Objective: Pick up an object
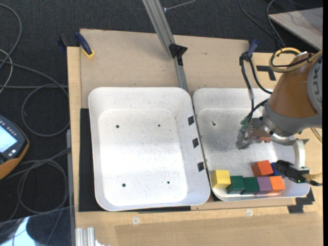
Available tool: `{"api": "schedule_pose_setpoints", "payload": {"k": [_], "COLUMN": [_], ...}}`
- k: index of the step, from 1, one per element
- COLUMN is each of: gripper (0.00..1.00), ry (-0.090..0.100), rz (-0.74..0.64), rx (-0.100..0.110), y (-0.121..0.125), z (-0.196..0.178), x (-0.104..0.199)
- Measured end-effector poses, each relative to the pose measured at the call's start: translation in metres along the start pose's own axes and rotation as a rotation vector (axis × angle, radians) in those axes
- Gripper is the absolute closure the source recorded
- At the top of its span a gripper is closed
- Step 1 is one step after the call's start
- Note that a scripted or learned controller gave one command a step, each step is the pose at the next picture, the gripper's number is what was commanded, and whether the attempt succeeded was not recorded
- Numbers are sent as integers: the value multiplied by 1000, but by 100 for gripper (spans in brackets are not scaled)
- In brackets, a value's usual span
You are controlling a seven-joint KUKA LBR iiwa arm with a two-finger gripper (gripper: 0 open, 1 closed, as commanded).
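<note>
The left bin [138,147] is a shallow white tray with rounded corners, a speckled matte floor and four small dark holes. It rests on the desk [128,60], a flat tan board with a fibrous, unfinished surface. A grey metal bar [164,29] slants down from the top edge and ends at the seam between the two trays.

The right bin [220,117] is of the same moulded white material. All candidate objects lie in a cluster along its near edge. From left to right: a yellow block [222,178], a dark green block [237,184], a second green block [251,184], a purple block [265,183], and an orange block [277,183], with a red-orange block [262,167] set just behind the row. All are small cuboids with flat faces and plain matte colour; the material is probably wood or plastic.

The gripper [249,137] hangs over the middle of the right bin, behind the cluster and apart from it. Whether the fingers are spread or closed cannot be determined at this resolution. No block is seen between them.

Task status, as judged: not yet accomplished. No block is lifted. Remaining steps: align over one block, descend, close, raise.
</note>
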State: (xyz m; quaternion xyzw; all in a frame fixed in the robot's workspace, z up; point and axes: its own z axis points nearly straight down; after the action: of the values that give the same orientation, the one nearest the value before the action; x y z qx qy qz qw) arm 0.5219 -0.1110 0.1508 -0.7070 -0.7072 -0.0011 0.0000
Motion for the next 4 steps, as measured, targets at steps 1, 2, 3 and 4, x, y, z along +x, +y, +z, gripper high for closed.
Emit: {"api": "schedule_pose_setpoints", "payload": {"k": [1, 2, 3, 4], "gripper": [100, 100, 100, 100], "ry": [-2, -3, 1, 0], "rz": [-3, -2, -6, -6], "rx": [-6, -6, 2, 1], "y": [2, 3, 16, 26], "z": [-59, -102, -91, -84], "x": [10, 10, 65, 111]}}
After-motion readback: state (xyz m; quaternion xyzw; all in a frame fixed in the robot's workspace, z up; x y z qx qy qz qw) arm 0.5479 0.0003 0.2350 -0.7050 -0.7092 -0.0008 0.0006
